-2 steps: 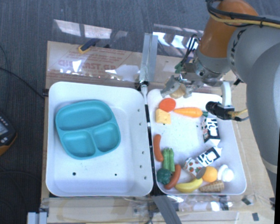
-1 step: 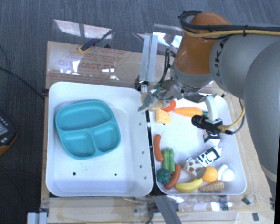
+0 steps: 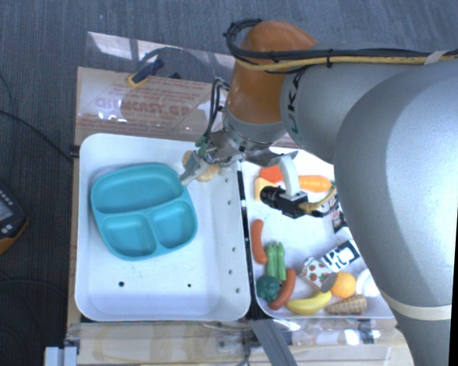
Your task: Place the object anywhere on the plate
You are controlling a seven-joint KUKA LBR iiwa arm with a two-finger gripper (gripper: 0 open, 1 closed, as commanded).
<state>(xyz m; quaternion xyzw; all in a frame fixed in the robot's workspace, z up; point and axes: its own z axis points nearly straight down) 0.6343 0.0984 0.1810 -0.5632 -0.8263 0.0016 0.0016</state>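
- While the gripper (image 3: 197, 162) hangs over the left bin (image 3: 205, 294), a small tan object (image 3: 207, 171) sits at its tip, seemingly pinched.
- Object lies at the blue plate's (image 3: 143, 209) two o'clock, off its rim; its long axis is unclear.

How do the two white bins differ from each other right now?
The left bin holds one thing, a blue sectioned plate, with much bare white floor around it. The right bin is crowded with small toy foods, among them a banana and a broccoli. Both are shallow and white, touching side by side.
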